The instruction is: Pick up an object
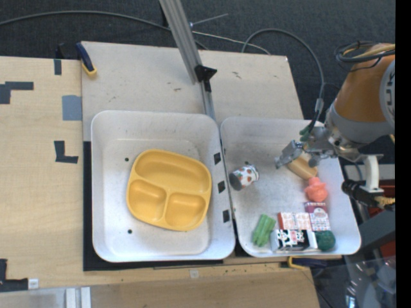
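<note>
over the right bin [257,130], the gripper [297,154] hangs low at the tan block [302,167]; i can't tell how wide it is, nor that it grips anything. an orange lump [316,189] lies just beside the block, the small cup [243,176] farther left. to do this well, center on the block, drop straight, close firmly, then lift slowly clear of the lump.

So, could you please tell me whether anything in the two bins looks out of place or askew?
Nothing looks spilled or damaged. The yellow tray sits slightly askew in the left bin; the right bin's items crowd its near corner.
</note>
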`<state>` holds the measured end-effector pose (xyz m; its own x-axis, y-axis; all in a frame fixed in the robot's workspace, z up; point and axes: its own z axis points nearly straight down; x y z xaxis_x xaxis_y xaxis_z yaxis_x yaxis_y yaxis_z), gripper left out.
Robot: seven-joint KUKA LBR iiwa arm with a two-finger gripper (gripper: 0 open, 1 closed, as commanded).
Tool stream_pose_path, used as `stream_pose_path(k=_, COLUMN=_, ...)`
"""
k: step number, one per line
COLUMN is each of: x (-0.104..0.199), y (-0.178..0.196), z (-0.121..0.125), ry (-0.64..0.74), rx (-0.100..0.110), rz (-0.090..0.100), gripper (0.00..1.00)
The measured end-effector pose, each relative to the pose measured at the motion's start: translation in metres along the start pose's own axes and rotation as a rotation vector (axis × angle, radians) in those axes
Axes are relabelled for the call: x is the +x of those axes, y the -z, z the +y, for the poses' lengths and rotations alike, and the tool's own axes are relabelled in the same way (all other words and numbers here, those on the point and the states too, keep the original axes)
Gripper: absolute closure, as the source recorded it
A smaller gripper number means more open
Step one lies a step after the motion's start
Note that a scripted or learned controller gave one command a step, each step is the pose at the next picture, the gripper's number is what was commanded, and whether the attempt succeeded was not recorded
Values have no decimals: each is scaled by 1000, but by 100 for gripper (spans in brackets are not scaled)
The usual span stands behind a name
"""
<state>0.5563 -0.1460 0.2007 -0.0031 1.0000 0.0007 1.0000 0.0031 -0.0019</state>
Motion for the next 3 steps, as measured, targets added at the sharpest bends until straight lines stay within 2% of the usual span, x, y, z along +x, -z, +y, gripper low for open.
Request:
stream_pose_path(k=1, x=0, y=0, z=0, ry=-1, rx=-1, rz=0, gripper=0)
stream_pose_path(k=2, x=3, y=-50, z=-10, ry=-2, rx=5, rz=0, gripper=0)
stream_pose_path(k=3, x=8, y=-111, z=-15, ry=-1, rx=2, rz=-1, gripper=0)
